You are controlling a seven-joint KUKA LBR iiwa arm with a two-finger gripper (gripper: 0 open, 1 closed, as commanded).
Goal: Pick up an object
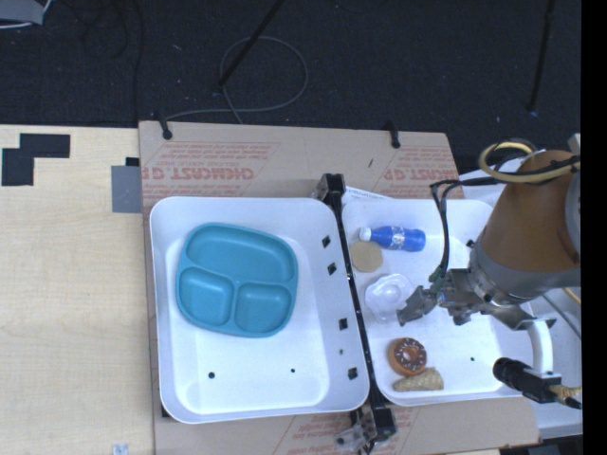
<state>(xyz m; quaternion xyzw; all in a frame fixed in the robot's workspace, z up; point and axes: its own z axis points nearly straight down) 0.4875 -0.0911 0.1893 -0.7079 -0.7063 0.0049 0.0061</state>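
The right bin holds a blue bottle with a white cap, a tan disc, a clear plastic cup, a chocolate doughnut with sprinkles and a tan wedge. My gripper hangs low over this bin, just right of the clear cup and above the doughnut. Nothing shows in its grasp. The arm's orange band rises behind it at the right.
The left bin holds a blue divided plate in its upper half. A black divider runs between the two bins. Brown cardboard lies under both bins on the pale bench.
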